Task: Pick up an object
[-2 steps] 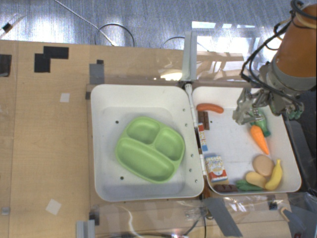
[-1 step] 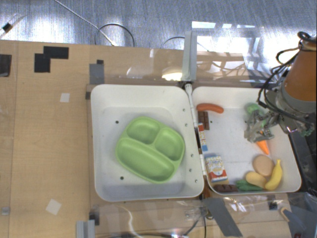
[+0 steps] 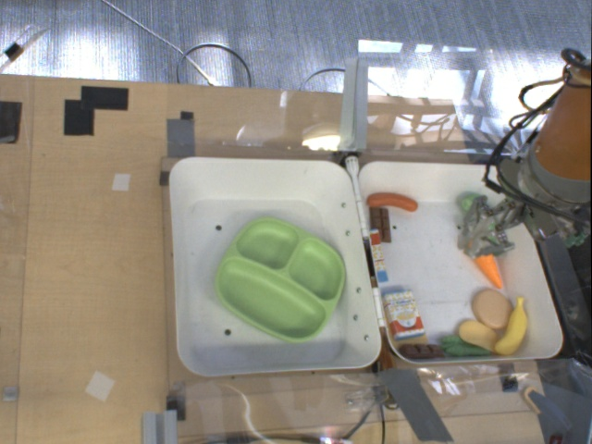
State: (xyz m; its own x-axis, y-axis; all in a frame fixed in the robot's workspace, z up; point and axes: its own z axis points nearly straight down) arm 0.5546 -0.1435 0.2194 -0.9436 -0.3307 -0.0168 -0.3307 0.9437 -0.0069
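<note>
The pincer (image 3: pixel 487 229) is seen low in the right bin (image 3: pixel 435 248), at about 3 o'clock of that bin, under the grey arm (image 3: pixel 564 146) with its orange band. Whether it is spread or closed cannot be told; the metal parts are too tangled in this view, and nothing is seen clasped in it.

The nearest thing is the carrot (image 3: pixel 490 269), just beside the pincer at its 6 o'clock. Its long axis is set from 11 to 5 o'clock, thick end uppermost. It is judged the likeliest target, a short drop down-frame being all that is needed.

A green piece (image 3: pixel 469 203) is found at the pincer's 11 o'clock, close by. The egg (image 3: pixel 491 308), banana (image 3: pixel 513 326) and lemon (image 3: pixel 475 334) are crowded further off at 6 o'clock, near the bin's lower corner. The sausage (image 3: pixel 392 202) lies well apart at 9 o'clock, with the chocolate bar (image 3: pixel 380 223) under it and the carton (image 3: pixel 402 313) at 7 o'clock.

The left bin (image 3: pixel 194 248) is taken up by a green plate (image 3: pixel 280 277), across the divider. Nothing is seen between pincer and carrot, though the egg may be nudged if the carrot is overshot
</note>
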